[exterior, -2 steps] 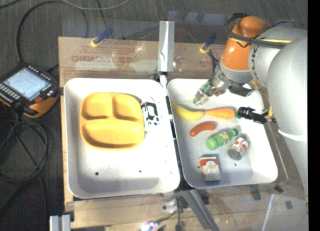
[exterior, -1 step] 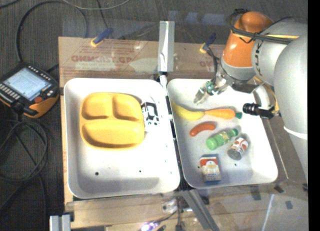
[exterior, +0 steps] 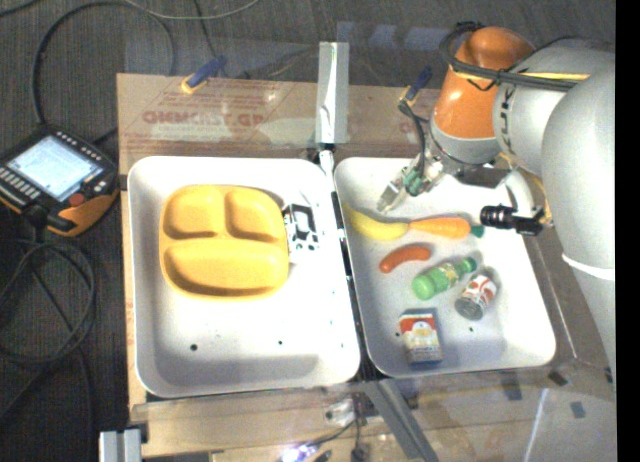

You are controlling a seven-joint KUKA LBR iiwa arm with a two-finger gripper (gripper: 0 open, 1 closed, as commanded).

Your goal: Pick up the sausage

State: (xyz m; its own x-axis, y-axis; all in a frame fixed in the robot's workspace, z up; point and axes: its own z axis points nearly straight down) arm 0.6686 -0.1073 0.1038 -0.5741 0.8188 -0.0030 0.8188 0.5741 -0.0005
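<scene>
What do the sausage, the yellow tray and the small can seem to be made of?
The sausage looks like moulded plastic: an even orange-red, smooth, with a faint shine. The yellow tray in the left bin also looks like plastic, matte, with softly rounded compartment walls. The small can may be metal, since its top looks silvery, but it is too small to tell.

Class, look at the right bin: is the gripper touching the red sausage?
Apart. The camera view shows the gripper above the curved yellow banana, with the banana and bare white bin floor between it and the red sausage.
</scene>
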